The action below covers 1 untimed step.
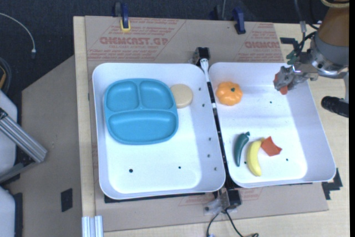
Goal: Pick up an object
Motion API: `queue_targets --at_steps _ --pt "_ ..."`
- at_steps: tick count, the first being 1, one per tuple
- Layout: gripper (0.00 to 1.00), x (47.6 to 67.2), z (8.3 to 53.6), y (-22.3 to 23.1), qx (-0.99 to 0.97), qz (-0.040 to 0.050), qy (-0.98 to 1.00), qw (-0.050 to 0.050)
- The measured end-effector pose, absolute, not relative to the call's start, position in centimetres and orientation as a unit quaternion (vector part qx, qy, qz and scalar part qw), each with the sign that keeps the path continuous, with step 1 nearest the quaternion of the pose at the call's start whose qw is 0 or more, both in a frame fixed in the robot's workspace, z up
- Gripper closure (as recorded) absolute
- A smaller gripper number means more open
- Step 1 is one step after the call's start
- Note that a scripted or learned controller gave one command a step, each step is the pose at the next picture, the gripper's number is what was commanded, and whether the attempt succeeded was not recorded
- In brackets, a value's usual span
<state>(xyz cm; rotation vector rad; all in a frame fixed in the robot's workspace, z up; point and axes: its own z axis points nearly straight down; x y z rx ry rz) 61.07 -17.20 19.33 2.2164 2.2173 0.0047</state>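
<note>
Gripper (284, 85) is hovering over the right bin's (310, 119) far edge, jaws' state unclear. Pumpkin (229, 93), banana (254, 158), pepper (240, 148) are lying well apart from it.

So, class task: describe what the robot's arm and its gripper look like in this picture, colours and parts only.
The grey KUKA arm enters from the right, with a broad orange band above its silvery-grey wrist. At its tip sits a small dark metal two-finger gripper with a reddish patch low down. Thin dark cables run by the wrist. No markings are readable.
</note>
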Motion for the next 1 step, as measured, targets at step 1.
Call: queue_targets --at_steps 1 --pt "1.00 60.73 24.25 -16.47 0.706 0.0018 0.708 0.004"
